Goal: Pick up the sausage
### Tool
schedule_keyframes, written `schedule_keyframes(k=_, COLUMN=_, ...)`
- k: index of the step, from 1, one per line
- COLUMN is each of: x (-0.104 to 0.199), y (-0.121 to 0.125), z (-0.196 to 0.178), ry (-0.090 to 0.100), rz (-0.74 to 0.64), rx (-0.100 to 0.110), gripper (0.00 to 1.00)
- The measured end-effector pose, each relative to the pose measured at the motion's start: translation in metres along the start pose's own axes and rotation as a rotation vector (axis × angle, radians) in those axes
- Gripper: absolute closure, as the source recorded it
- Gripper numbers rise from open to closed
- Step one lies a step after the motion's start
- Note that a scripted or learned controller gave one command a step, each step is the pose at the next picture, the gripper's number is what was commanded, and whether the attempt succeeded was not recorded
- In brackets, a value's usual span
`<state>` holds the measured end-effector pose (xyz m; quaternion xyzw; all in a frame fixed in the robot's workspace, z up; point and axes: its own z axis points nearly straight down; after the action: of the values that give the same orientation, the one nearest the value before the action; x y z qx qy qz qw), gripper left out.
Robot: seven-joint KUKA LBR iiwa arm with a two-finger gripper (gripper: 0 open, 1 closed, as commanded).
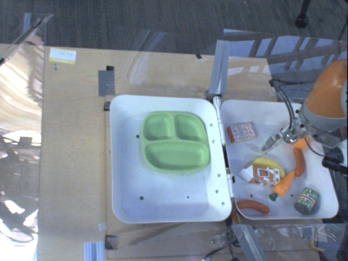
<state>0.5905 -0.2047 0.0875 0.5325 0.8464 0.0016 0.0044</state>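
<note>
A reddish-brown sausage point(253, 206) lies flat along the front edge of the right bin point(255, 113). A second, orange-red sausage-like piece point(298, 161) lies near that bin's right side. My gripper point(278, 139) hangs over the right bin's middle right, just up and left of the orange-red piece and well behind the front sausage. Nothing shows in its grasp. The arm's orange band point(329, 94) rises behind it at the right edge.
The right bin also holds a red-and-white meat pack point(242, 132), a yellow piece point(267, 161), a small carton point(262, 174), a carrot point(284, 183) and a can point(306, 200). A green divided plate point(175, 143) sits in the left bin point(163, 200).
</note>
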Motion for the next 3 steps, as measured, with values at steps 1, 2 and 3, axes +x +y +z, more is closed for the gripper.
schedule_keyframes(k=1, x=0.026, y=-0.057, z=-0.002, ry=-0.002, rz=0.018, rx=-0.001, gripper=0.0)
schedule_keyframes(k=2, x=0.006, y=-0.012, z=0.0, ry=-0.001, rz=0.029, rx=-0.001, gripper=0.0)
schedule_keyframes(k=3, x=0.032, y=-0.071, z=-0.002, ry=-0.003, rz=0.101, rx=-0.001, gripper=0.0)
